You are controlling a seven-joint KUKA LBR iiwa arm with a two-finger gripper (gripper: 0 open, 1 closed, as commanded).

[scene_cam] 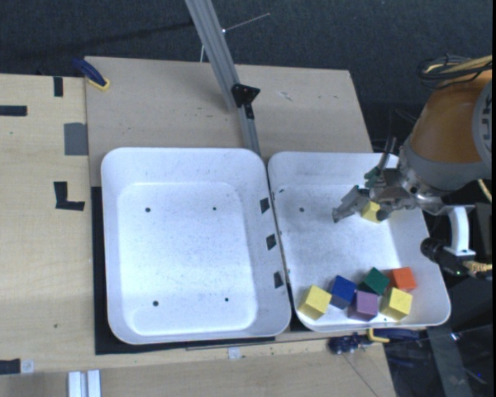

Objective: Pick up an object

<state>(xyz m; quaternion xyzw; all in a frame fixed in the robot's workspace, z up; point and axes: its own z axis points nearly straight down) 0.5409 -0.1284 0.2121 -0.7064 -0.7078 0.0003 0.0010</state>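
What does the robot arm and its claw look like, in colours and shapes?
The arm is bulky and rounded, orange above the wrist, then grey below. Yellow cables curl beside its top. The claw is small, grey metal, with thin dark fingers pointing left.

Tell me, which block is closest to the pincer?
The yellow block right at the pincer, apart from the others bunched at the right bin's near edge.

A yellow block (370,212) sits between my gripper's (357,208) fingers above the right bin (314,180), while yellow (315,302), blue (342,290), purple (366,303), green (375,280), orange (403,278) and another yellow block (398,303) cluster at that bin's near edge.
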